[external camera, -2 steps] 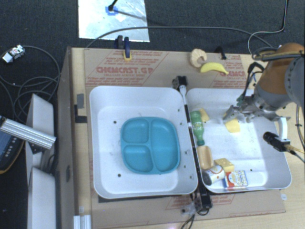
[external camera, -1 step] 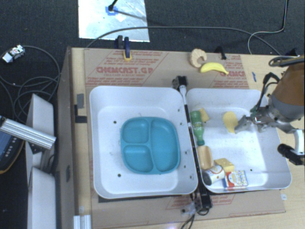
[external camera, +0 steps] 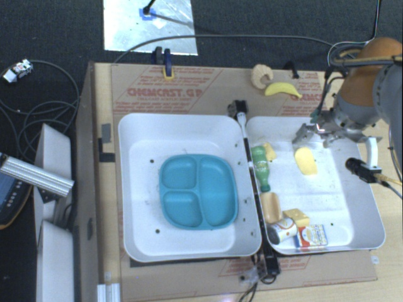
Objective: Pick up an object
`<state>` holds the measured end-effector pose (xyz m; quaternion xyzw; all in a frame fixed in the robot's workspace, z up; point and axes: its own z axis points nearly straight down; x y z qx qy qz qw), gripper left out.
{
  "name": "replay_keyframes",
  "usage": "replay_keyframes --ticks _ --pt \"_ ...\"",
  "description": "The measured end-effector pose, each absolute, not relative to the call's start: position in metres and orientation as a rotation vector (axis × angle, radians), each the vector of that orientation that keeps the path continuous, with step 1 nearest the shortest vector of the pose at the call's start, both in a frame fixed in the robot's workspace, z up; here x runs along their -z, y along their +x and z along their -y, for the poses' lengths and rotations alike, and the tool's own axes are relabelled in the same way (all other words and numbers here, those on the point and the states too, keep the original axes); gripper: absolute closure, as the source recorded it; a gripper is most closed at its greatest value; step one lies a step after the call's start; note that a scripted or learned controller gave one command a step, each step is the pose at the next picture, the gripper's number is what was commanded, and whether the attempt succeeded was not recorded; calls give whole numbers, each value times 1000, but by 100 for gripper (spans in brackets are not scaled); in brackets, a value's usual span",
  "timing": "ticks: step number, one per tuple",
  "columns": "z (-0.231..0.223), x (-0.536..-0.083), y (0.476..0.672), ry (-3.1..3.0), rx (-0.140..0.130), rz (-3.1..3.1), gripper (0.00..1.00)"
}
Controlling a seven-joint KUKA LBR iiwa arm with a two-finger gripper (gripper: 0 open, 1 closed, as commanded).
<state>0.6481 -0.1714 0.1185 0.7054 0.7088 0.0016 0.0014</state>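
Note:
My gripper [external camera: 314, 136] hangs over the far part of the right bin [external camera: 352, 200], its fingers spread open with nothing between them. Just in front of it a pale yellow block [external camera: 306, 161] lies on the bin floor, apart from the fingers. A green bottle [external camera: 259, 167] lies along the bin's left wall with a small yellow piece [external camera: 269, 151] beside it. In the near left corner sit a tan object [external camera: 271, 206], a yellow wedge [external camera: 296, 218] and a red and white carton [external camera: 303, 235].
The left bin [external camera: 141, 168] holds a blue divided plate [external camera: 198, 190]. On the bench behind the bins lie a banana [external camera: 282, 90] and a beige roll [external camera: 261, 75]. The bins' shared rim [external camera: 247, 162] runs just left of the bottle.

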Motion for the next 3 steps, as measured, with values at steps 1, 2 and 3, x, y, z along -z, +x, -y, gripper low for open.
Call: replay_keyframes --ticks 1,2,3 --pt "172 -98 632 2219 1 -2223 0" --pt "194 -96 631 2217 -1 -2220 0" --pt "145 -85 617 2216 -2 -2225 0"
